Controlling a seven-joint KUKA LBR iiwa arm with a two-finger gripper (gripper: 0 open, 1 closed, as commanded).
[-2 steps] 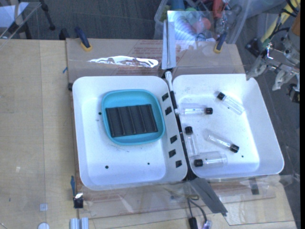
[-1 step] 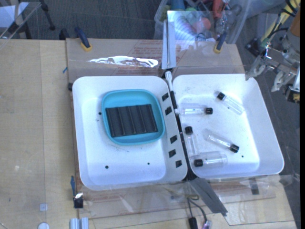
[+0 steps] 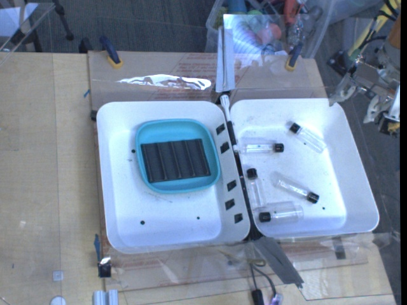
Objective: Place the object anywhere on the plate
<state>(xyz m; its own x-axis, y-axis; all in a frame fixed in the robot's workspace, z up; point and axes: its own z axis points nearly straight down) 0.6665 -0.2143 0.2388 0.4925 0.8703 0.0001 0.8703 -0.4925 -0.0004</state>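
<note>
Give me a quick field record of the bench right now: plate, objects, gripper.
plate: teal plate in the left bin, holding a dark ribbed insert
objects: five clear vials with black caps in the right bin, at
on plate: no vial yet
gripper: gripper at the right edge, beyond the right bin, nothing seen in it
</note>
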